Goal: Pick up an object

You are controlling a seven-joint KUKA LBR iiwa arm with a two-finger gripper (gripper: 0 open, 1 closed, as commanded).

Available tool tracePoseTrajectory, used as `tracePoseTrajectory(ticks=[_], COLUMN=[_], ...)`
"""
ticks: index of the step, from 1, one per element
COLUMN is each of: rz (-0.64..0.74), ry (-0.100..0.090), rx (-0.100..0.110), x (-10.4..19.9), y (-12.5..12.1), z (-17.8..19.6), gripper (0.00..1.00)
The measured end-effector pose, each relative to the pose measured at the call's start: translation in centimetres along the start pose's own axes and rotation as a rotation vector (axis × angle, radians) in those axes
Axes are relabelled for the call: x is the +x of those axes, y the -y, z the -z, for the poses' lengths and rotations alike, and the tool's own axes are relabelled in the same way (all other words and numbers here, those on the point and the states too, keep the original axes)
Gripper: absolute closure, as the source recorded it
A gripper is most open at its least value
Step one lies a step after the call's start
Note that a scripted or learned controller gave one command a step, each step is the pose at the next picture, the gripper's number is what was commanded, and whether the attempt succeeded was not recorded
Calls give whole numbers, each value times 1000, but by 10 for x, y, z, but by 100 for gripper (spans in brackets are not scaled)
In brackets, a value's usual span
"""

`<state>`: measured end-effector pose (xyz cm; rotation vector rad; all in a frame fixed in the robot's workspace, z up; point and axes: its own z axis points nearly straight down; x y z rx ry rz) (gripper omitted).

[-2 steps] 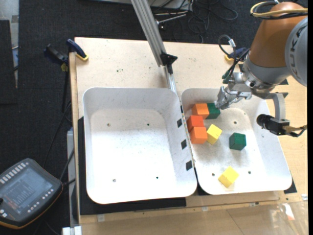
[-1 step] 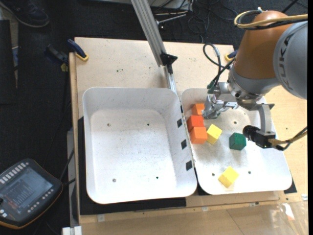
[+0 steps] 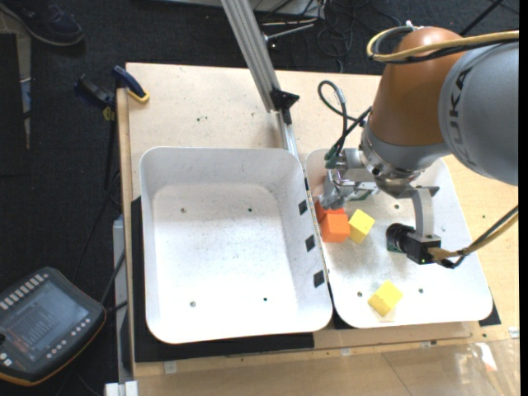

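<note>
A yellow block (image 3: 385, 298) lies apart; the hand (image 3: 336, 198), grip unreadable, hovers above the orange cube (image 3: 334, 225).

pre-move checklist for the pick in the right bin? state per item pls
1. Target in view: orange block lies in the right bin, near its left wall. ok.
2. Gripper over target: it sits just above the orange block in this view. ok.
3. Neighbour clearance: a yellow cube sits right beside the orange block, touching or nearly so. not ok.
4. Jaws' state: hidden by the wrist. cannot tell.
5. Object already held: cannot tell.
6. Other yellow block lies apart, toward the bin's front. ok.
</note>
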<state>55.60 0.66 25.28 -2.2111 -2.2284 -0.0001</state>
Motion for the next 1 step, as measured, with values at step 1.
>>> tracePoseTrajectory(ticks=[1], rz=[0], ry=[0], rx=[2], x=[45], y=[27], z=[-19], gripper=[100])
